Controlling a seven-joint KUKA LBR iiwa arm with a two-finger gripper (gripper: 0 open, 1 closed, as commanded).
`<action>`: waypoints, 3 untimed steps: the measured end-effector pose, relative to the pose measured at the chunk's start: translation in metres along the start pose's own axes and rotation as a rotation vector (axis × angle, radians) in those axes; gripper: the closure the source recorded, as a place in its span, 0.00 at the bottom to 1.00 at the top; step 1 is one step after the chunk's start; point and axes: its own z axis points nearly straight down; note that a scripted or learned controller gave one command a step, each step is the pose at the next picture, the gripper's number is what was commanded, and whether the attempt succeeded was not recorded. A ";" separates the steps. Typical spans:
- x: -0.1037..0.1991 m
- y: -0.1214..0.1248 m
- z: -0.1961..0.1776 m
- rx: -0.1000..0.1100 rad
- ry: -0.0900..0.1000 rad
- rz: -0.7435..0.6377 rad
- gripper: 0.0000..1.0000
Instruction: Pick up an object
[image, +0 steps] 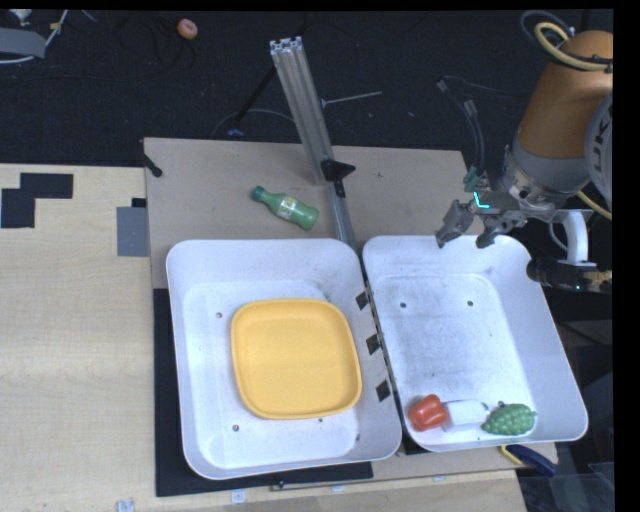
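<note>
We see the gripper (468, 230) spread open, grasping nothing, over the right bin's (545, 320) far rim; the pepper (428, 412), white piece (466, 412) and grapes (509, 420) lie well apart at the near edge.

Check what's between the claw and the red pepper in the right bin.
Camera view: bare white floor of the right bin. The claw sits over its far edge; the red pepper lies at the near edge, beside a white piece and green grapes.

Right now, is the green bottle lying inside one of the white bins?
No, the green bottle lies on its side on the tan board behind the left bin, outside both bins.
</note>
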 end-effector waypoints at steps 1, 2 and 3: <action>0.000 0.000 0.000 0.000 0.000 0.000 0.00; 0.001 -0.002 0.043 0.003 0.000 -0.001 0.00; 0.000 -0.007 0.092 0.004 0.001 0.000 0.00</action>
